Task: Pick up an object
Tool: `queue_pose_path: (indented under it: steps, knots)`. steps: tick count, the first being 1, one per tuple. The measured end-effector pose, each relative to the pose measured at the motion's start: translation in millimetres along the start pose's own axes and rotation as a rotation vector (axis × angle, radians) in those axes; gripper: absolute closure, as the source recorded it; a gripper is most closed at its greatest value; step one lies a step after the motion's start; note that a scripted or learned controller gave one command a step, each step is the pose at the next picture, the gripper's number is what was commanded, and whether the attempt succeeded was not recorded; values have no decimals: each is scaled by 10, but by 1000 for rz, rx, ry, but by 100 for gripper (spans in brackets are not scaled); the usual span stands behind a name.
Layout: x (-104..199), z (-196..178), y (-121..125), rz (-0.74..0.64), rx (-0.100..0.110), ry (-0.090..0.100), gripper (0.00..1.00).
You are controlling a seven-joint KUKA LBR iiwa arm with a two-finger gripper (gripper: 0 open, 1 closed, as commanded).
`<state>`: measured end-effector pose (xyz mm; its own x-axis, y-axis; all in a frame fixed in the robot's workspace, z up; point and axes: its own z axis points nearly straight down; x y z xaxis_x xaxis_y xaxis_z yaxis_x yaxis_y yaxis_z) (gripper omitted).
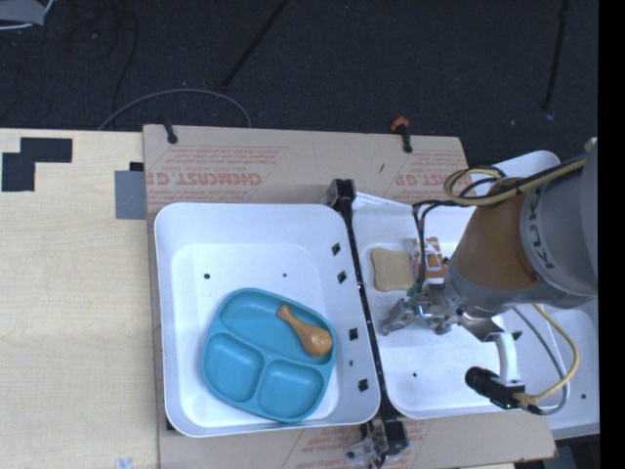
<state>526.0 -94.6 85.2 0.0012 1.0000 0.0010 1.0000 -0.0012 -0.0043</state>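
Reaching into the right bin [547, 399]: one grey arm with orange band [493, 252], entering from the right, wrist lowered over the bin's left half.

Item 1, gripper [408, 313]. Metal finger parts sit low near the bin floor, just below a tan slab. Whether they are spread or pressed together cannot be told; the wrist and cabling cover the tips. Nothing is seen between them.

Item 2, tan slab [391, 270]. Flat, pale brown, possibly a slice of toy bread. Lies in the right bin near its left wall, partly covered on its right by the wrist. Likeliest target, being nearest the gripper.

Item 3, small orange-and-white object [431, 258]. Just beside the slab, against the wrist; identity unclear.

Item 4, blue divided plate [266, 356]. Lies in the left bin [176, 262], toward the front. A brown drumstick-shaped toy [305, 331] rests across its upper compartment.

Step in hand, as judged: descent or alignment over the slab, grasp not yet shown. The next move calls for fingers astride the slab's edges, a firm close, then a straight lift clear of the dividing wall.
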Motion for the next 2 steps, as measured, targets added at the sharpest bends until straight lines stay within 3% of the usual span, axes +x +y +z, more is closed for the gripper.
queue_pose_path:
  steps: [1,2]
  knots:
    - [-18,-128,5,6,-1,0,100]
    - [-87,-563,17,6,-4,-1,100]
